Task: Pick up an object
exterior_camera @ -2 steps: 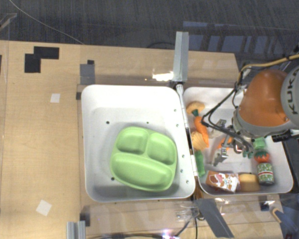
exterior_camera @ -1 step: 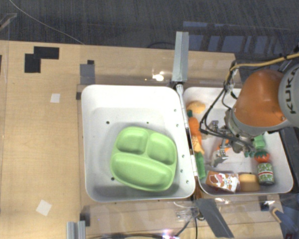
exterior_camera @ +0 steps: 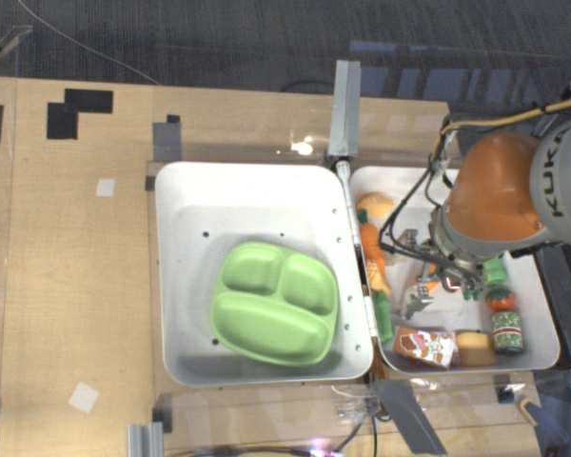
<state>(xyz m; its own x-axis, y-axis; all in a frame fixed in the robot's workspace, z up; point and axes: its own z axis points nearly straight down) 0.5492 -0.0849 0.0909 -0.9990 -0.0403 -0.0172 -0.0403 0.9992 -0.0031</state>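
Right bin holds toy foods beneath the jaws, whose state I cannot tell.

Glossy white plastic bins, matt green plastic tray, pale wood bench.

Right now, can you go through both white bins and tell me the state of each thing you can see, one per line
Green three-compartment plastic tray: lying flat in the left bin, compartments up.
Small green bottle with red cap: lying on its side in the right bin.
Red and white packet: lying flat at the right bin's near edge.
Gripper: lowered into the right bin, above the items.
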